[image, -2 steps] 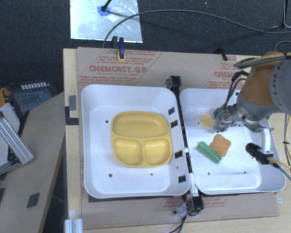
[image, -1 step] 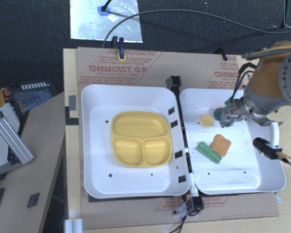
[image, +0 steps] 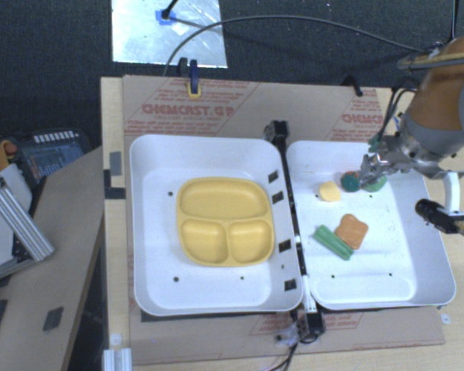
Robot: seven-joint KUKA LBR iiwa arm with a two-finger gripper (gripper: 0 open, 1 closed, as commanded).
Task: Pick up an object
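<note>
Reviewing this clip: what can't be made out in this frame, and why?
- End effector, camera view: its fingers merge with the wrist hardware above, so their state is unclear.
- Green round object: partly covered by the end effector; whether it is gripped cannot be told.
- Arm: cut off by the right edge.
- Yellow piece and orange piece: too small to identify.

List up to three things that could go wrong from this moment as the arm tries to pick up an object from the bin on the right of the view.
1. The gripper sits right at the small green round object; a round shape may roll or slip away.
2. The yellow piece lies close beside it and could get knocked.
3. The gripper works near the right bin's back wall, so it might bump the rim.
</note>
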